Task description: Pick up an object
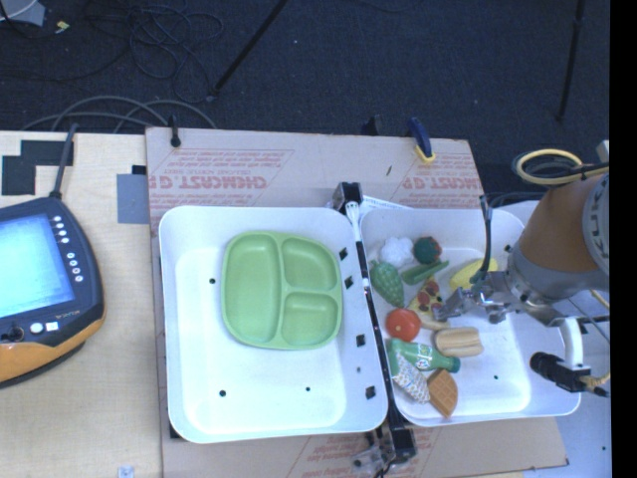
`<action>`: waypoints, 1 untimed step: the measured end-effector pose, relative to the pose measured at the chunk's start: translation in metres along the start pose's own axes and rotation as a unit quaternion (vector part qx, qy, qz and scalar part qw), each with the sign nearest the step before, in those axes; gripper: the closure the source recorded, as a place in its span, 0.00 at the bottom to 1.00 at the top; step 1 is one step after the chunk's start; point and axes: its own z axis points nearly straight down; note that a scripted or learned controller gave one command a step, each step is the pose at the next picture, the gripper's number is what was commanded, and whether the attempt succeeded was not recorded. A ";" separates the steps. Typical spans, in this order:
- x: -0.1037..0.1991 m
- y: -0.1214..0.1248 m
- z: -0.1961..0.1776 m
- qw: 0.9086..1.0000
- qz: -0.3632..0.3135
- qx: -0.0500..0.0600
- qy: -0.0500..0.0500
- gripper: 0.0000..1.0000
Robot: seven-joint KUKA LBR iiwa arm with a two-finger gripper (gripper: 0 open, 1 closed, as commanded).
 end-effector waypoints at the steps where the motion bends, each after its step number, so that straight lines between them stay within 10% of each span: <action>1: 0.024 0.068 -0.001 1.000 -0.003 -0.001 -0.001 0.00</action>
